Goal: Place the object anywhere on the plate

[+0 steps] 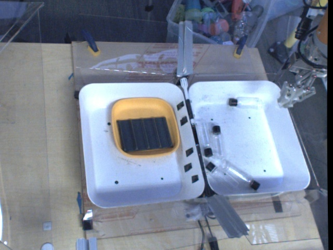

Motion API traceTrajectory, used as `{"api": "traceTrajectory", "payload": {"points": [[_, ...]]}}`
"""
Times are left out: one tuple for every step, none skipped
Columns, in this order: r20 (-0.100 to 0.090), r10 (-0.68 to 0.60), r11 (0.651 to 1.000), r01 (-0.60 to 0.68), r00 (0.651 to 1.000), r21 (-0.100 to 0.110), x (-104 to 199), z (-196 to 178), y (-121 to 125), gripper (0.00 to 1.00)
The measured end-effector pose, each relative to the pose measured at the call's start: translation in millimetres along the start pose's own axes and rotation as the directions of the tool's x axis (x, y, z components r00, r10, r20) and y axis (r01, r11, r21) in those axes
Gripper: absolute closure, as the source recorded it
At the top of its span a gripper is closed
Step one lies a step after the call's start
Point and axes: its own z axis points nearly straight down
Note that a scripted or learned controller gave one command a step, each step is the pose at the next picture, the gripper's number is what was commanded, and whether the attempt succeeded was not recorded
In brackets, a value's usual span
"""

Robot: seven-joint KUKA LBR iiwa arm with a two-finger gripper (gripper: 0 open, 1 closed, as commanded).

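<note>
A yellow plate (118, 110) with rounded corners lies in the left white bin (99, 184). A dark grey ribbed rectangular object (144, 134) rests flat on the plate, filling most of its middle. My gripper (295, 92) hangs outside the right bin (291, 165), just past its far right corner, well away from the plate. It looks open, with nothing between its fingers. The grey arm rises from it toward the top right of the view.
Three clear tubes with black caps lie in the right bin: one at the back (244, 102), one near the divider (215, 137), one at the front (237, 175). A clear tub of coloured toys (218, 9) stands behind the bins.
</note>
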Motion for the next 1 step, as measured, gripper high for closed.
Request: {"api": "traceTrajectory", "payload": {"points": [[0.0, -0.232, 0.973, 0.232, 0.973, 0.001, 0.0, -19.4, -0.1, 1.0]]}}
